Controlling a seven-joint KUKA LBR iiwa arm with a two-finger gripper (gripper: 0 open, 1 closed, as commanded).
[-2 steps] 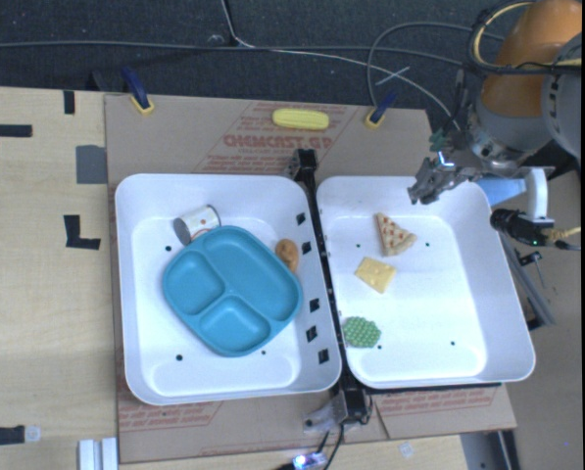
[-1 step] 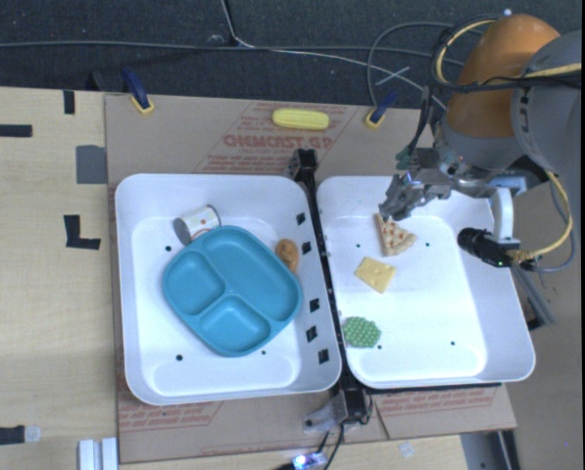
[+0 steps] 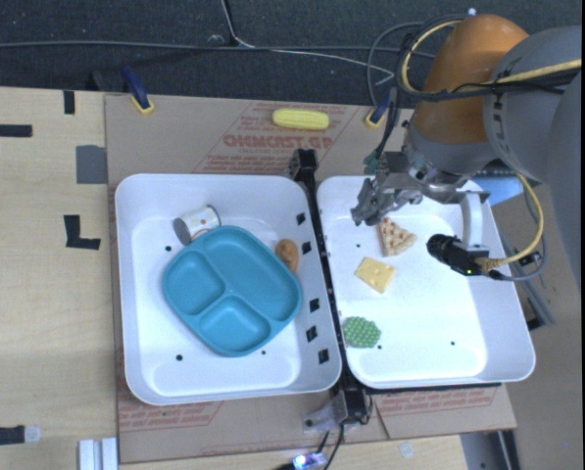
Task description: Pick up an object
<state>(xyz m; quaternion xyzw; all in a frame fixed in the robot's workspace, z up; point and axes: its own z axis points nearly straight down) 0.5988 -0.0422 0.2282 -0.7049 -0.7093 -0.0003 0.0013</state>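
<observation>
Right bin (image 3: pixel 508 355), upper middle of the frame: a pizza-slice toy (image 3: pixel 397 236), tan with red spots, is laid flat with its top corner touching the gripper (image 3: pixel 375 207). Just below it a pale yellow cheese wedge (image 3: pixel 375 274) is seen lying flat. Lower down, near the bin's left wall, a round green dotted piece (image 3: pixel 362 333) is parked, well apart from the other two.

Lying across the top, a dark carpeted floor (image 3: pixel 174 18), a thin cable (image 3: pixel 272 47) trailing over it. Spreading below, a pale wooden bench (image 3: pixel 37 292) bearing black tape marks (image 3: pixel 76 231). Sitting on top, a brown cardboard sheet (image 3: pixel 233 140) with red print, blue clamps (image 3: pixel 135 88) gripping its far edge.
</observation>
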